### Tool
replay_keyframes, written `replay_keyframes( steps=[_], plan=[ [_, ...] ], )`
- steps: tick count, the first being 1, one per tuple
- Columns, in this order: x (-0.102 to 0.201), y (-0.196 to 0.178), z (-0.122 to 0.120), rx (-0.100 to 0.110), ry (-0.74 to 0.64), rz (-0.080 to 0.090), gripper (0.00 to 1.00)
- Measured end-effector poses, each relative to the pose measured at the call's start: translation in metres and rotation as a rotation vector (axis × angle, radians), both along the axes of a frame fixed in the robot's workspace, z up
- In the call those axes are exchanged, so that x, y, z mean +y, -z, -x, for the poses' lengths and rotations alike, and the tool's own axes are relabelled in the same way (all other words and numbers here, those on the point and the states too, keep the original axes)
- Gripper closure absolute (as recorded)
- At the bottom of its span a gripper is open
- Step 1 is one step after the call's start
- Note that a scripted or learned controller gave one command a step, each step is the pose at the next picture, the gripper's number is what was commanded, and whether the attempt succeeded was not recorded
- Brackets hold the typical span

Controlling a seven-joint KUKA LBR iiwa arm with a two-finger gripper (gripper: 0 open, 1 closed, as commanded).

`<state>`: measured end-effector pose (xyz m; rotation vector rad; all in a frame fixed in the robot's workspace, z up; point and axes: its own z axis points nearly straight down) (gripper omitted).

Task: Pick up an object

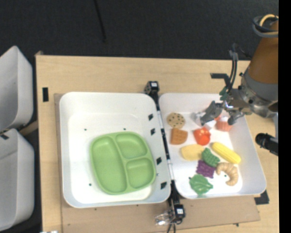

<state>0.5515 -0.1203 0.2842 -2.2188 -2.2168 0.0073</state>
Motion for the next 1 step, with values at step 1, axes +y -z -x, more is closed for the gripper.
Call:
replay_keyframes(
  steps=[1],
  plan=[
    [0.0001, -0.0039, -0.0014, -0.008, -0.002, 0.001, 0.00]
  ],
)
